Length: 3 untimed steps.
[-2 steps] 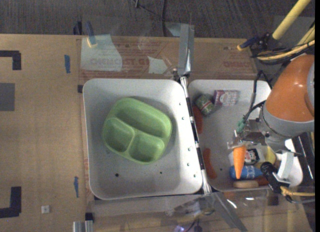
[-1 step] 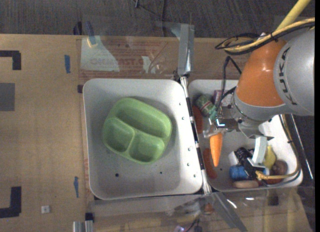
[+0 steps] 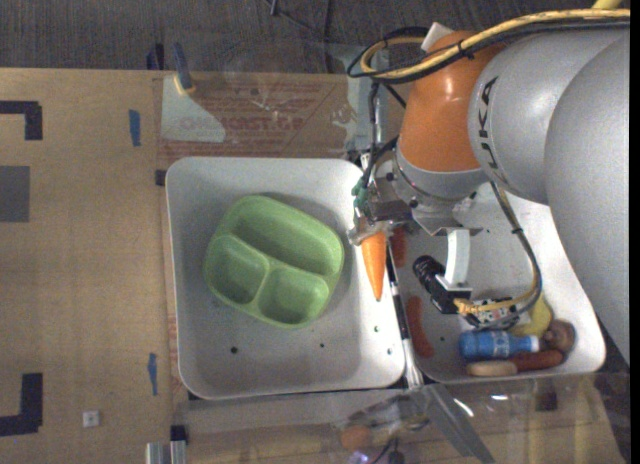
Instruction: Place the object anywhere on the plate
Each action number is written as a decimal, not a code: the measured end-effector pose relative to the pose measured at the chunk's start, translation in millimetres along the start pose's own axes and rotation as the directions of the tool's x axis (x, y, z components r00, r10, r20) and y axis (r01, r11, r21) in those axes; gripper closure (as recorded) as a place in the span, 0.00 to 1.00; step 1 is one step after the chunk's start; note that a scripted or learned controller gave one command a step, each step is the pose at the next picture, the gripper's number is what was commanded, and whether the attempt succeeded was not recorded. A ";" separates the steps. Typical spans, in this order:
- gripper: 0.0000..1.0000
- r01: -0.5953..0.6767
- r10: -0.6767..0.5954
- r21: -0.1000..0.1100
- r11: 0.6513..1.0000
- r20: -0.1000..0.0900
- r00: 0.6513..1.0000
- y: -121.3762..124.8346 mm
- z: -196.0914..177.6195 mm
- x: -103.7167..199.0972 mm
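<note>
a: the gripper (image 3: pixel 368 229) sits above the inner rim of the left bin (image 3: pixel 190 252), its fingers clenched on the thick top end of the carrot (image 3: pixel 374 264); the carrot hangs point down from them, over the strip of white floor just right of the plate (image 3: pixel 272 260).

b: so the object is in the pincer, not yet on the plate?

a: yes; the carrot is lifted and held, its tip near the bin's right wall; the green plate, with its three compartments, lies tilted in the middle of the left bin, its nearest edge just beside the carrot but apart from it.

b: and outward from there?

a: the grey arm (image 3: pixel 560 122) with its orange band (image 3: pixel 440 117) reaches in over the right bin (image 3: pixel 585 342); that bin holds a blue can (image 3: pixel 492 344), a sausage-like piece (image 3: pixel 515 363) and other small items near its lower corner; a brown bench (image 3: pixel 80 252) surrounds both bins.

b: how should the carry be finished well?

a: by my reading, keep the grasp firm and travel left until the whole carrot hangs over a compartment, not the rim; lower until the tip nearly meets the plate before letting go; a drop from height could bounce it off, and a release over the raised edge could let it roll into the bin.
</note>
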State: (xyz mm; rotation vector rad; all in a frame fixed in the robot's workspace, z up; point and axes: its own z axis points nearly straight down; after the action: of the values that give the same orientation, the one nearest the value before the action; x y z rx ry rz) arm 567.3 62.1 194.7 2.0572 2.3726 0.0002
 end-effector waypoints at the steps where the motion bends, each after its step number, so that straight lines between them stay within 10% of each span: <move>1: 0.00 0.000 0.000 0.000 1.000 0.000 1.000 0.0 -0.1 0.0; 2: 1.00 0.003 -0.003 -0.003 1.000 0.001 1.000 1.2 -9.9 0.9; 3: 1.00 0.223 -0.223 0.002 0.975 -0.002 0.975 -98.6 10.9 -68.5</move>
State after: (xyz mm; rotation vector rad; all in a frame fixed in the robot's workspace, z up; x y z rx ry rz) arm 479.4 -19.6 183.8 1.7789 2.5907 -0.0007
